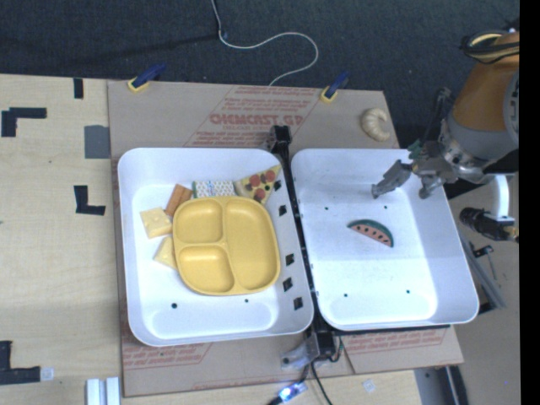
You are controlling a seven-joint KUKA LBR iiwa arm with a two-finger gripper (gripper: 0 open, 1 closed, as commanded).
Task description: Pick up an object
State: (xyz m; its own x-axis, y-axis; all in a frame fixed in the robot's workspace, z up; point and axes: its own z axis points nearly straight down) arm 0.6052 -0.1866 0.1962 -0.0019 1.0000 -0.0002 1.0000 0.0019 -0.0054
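A watermelon slice toy (pixel 372 232), red with a green rind, lies in the middle of the right bin (pixel 422 302). My gripper (pixel 408 181) hovers over the bin's upper right part, above and to the right of the slice, open with nothing between its fingers. In the left bin (pixel 143 310) a yellow divided plate (pixel 226 245) lies over several small food toys: a pizza slice (pixel 261 183), a brown stick (pixel 177 199), a cracker (pixel 155 222) and a patterned piece (pixel 213 189).
A beige shell-like object (pixel 376 123) lies on the cardboard behind the right bin. A white cable (pixel 270 45) loops across the dark floor at the back. The grey arm with its orange band (pixel 489 83) enters from the right edge.
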